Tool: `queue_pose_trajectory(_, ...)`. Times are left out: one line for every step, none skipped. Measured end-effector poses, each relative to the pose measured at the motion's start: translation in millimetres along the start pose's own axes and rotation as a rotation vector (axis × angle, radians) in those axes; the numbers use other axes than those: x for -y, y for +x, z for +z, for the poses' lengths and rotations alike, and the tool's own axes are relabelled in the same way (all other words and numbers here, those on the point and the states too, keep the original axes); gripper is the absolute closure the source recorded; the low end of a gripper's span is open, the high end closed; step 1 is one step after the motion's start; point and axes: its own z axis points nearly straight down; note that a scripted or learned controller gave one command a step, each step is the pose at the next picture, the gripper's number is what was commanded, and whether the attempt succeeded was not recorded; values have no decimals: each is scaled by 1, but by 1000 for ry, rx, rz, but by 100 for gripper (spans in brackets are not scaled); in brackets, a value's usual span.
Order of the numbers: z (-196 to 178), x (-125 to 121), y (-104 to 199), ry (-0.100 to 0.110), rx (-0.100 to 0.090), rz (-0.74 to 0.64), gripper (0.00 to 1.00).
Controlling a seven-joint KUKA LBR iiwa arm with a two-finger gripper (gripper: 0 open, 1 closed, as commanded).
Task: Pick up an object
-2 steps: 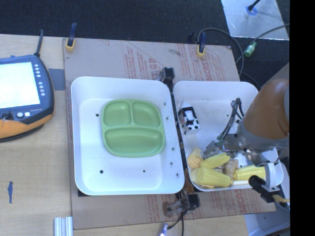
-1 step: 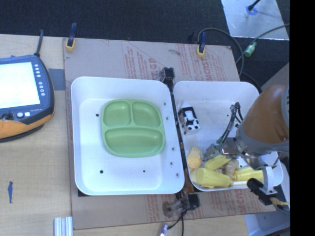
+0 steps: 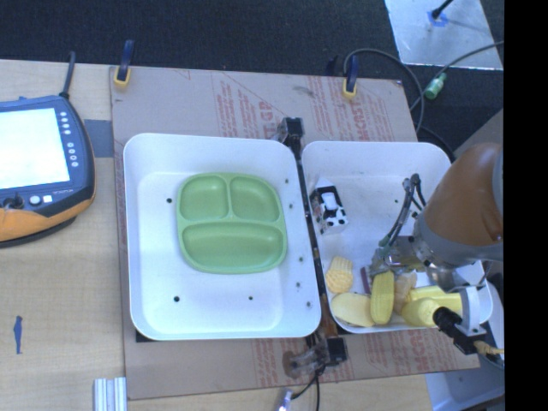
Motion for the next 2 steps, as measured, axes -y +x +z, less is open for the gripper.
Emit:
queue_pose_trajectory(-109, 1, 41, 8, -4, 5, 100)
queue_pose_trajectory(-116, -7, 95, 9, -2, 3, 100)
